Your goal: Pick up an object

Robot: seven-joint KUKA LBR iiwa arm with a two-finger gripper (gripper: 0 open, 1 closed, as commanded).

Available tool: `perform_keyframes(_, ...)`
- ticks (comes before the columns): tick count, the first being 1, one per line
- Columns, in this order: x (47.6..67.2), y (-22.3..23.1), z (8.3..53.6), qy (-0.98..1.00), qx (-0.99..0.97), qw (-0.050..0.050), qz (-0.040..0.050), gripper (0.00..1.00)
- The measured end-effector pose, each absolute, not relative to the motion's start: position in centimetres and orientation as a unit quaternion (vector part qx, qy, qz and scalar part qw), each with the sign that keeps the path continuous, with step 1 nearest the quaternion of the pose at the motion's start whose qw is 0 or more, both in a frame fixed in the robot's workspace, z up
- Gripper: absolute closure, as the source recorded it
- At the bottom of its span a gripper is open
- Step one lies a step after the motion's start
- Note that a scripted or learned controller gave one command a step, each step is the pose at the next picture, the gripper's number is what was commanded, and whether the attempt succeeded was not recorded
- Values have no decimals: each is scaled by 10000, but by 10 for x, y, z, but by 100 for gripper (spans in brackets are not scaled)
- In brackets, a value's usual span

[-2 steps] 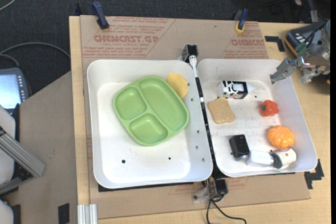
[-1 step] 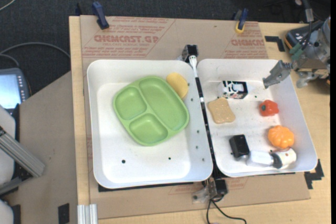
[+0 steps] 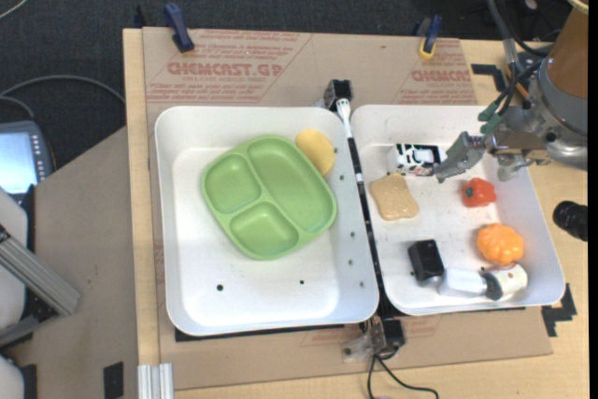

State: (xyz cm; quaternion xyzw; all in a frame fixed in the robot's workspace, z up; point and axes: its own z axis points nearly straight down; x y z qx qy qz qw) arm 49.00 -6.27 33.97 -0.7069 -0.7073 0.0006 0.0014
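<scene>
We look down on a desk point(image 3: 280, 51) carrying two shallow white bins side by side. The arm comes in from the right, and its hand point(image 3: 481, 154) hangs over the upper part of the right bin point(image 3: 547, 229). Its two fingers are spread apart, one point(image 3: 455, 158) slanting down to the left, the other shorter one on the right; nothing sits between them, and we cannot tell whether they touch the bin floor.

Just below the hand lies a small red-orange pepper-like toy point(image 3: 477, 192), roundish, with no clear long axis. Further below it is an orange pumpkin-shaped toy point(image 3: 500, 243). Below and left of the hand lies a tan slice of toast point(image 3: 393, 198), its long axis running roughly up and down. Lower still are a black block point(image 3: 426, 260) and a white cylinder point(image 3: 505, 281) lying on its side.

Well to the left of the hand, the left bin point(image 3: 177, 201) holds a green divided plate point(image 3: 269, 196) with a yellow piece point(image 3: 317, 149) touching its upper right edge.
</scene>
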Motion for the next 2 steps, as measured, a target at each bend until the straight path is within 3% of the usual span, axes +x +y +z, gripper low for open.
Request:
perform_keyframes(1, 491, -62, 350, -7075, -7067, -2, -3, 100)
perform_keyframes(2, 495, -80, 317, -7065, -7077, 13, 8, 100)
